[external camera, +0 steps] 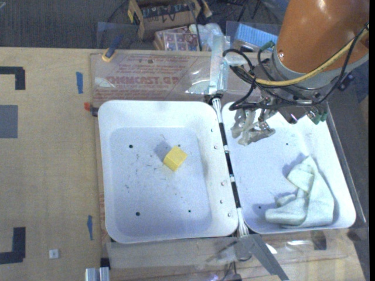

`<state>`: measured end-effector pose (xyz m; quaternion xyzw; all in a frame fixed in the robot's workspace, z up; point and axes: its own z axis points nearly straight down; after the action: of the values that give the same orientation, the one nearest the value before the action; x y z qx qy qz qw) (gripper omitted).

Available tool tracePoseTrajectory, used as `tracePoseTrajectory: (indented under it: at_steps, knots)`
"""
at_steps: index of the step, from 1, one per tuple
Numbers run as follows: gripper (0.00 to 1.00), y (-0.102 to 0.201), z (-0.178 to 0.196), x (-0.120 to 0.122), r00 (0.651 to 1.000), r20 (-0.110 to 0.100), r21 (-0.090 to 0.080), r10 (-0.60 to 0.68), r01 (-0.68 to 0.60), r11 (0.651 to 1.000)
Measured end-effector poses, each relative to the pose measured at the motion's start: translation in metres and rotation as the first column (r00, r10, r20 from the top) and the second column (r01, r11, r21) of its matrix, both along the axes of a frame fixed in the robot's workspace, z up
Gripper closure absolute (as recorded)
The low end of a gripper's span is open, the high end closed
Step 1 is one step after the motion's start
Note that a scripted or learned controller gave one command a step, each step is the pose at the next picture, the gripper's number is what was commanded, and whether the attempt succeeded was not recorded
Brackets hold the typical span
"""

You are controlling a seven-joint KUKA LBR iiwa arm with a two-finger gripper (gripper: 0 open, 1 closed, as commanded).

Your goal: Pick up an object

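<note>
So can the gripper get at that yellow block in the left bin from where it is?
Probably yes. The yellow block sits alone on the left bin floor with nothing over it; the gripper hangs above the right bin, just across the divide.

A yellow block (174, 158) in one white bin (117, 122); a pale cloth (302, 201) in the other — arm (322, 28) orange-banded.

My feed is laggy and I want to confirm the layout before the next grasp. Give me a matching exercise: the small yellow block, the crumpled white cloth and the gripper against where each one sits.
Things:
1. small yellow block
2. crumpled white cloth
3. gripper

Places:
A. near-right part of the right white bin
B. over the far-left part of the right white bin
C. middle of the left white bin

Pairs: 1-C, 2-A, 3-B
</note>
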<state>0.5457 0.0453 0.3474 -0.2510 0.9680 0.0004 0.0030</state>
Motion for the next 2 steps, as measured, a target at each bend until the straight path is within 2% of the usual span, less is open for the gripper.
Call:
tracePoseTrajectory:
  at_steps: [1, 2]
  knots:
    - [1.00, 0.042, -0.047, 0.010, 0.979, -0.002, 0.001, -0.203, 0.203, 0.979]
    - [1.00, 0.107, -0.161, -0.039, 0.943, -0.002, 0.002, -0.333, 0.333, 0.943]
